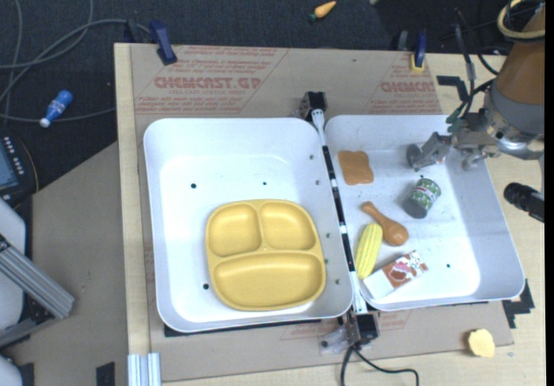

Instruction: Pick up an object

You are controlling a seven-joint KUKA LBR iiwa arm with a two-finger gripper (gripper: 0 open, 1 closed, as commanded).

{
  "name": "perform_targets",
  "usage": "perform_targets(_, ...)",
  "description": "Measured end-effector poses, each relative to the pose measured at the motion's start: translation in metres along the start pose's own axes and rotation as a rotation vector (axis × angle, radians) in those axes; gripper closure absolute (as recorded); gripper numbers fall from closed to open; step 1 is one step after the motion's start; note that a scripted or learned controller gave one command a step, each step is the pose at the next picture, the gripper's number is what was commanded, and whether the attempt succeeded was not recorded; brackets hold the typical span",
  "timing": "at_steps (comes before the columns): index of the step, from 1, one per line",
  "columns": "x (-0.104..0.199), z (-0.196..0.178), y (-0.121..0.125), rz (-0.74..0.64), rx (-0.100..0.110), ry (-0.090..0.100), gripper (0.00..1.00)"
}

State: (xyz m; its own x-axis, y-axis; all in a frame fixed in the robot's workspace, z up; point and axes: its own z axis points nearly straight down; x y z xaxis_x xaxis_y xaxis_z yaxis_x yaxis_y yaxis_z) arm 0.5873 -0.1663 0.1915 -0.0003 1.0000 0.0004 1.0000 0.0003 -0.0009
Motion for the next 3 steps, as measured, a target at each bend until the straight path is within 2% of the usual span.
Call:
perform_targets(1,0.018,0.064,-0.022,0.001,0.005,0.002,0.00)
perform_targets(2,0.054,0.106,-0.033,-0.001,-0.005,0.001,0.00)
perform_targets(3,0.070,0.108,-0.076,0.001,0.004,0.002,0.00)
